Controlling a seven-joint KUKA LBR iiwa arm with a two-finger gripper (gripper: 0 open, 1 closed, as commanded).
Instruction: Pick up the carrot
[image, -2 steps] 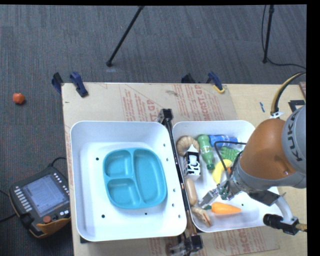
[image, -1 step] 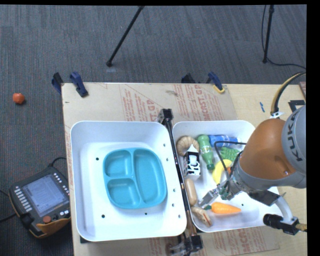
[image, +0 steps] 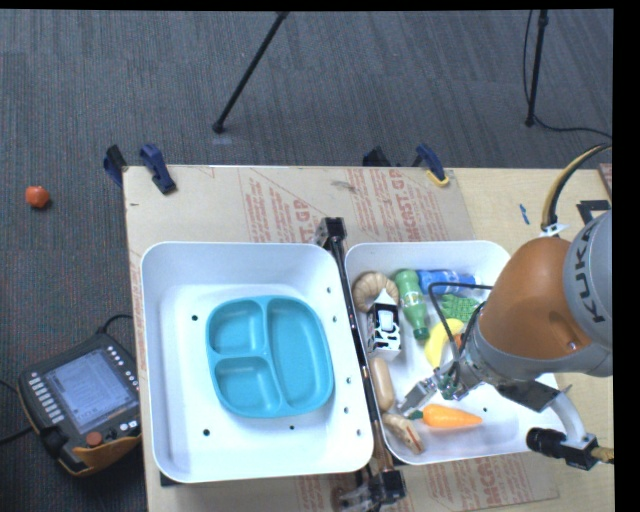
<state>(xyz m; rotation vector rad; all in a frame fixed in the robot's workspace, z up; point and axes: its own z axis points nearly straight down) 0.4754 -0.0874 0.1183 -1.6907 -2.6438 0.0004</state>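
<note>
the carrot (image: 452, 417) lies untouched on the floor of the right bin (image: 480, 450), close to that bin's front wall. the jaws (image: 441, 385) hang just above and behind the carrot, slightly parted as far as can be made out, and grip nothing, so the grasp and lift are left. a bread roll (image: 404, 432) sits left of the carrot; to its right the bin floor is bare, with room to close in.
</note>
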